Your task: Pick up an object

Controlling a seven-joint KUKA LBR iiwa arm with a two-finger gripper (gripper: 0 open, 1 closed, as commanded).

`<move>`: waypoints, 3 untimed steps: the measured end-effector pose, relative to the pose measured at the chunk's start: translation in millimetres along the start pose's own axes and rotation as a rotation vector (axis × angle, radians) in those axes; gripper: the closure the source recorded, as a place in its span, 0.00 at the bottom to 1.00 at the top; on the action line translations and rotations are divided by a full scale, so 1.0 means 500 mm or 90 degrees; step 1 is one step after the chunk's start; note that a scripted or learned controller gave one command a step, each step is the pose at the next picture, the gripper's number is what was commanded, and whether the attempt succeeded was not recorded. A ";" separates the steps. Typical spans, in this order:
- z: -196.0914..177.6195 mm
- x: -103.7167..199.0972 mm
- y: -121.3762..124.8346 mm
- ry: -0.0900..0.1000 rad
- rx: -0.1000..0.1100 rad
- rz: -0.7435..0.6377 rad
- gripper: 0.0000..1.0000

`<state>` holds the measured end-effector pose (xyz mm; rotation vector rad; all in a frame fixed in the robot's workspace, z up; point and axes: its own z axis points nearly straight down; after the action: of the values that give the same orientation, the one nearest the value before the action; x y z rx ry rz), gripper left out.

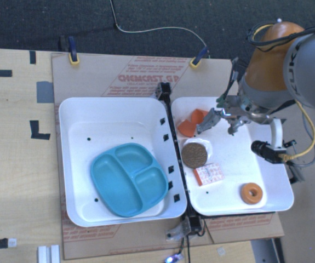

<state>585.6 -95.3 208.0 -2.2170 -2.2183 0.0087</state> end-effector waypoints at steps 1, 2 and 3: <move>0.130 0.002 -0.005 0.000 0.000 0.000 0.00; 0.237 0.004 -0.006 0.001 -0.002 0.000 0.00; 0.207 0.004 -0.002 0.000 -0.006 -0.002 1.00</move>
<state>583.7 -93.1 104.4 -2.2187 -2.2261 -0.0019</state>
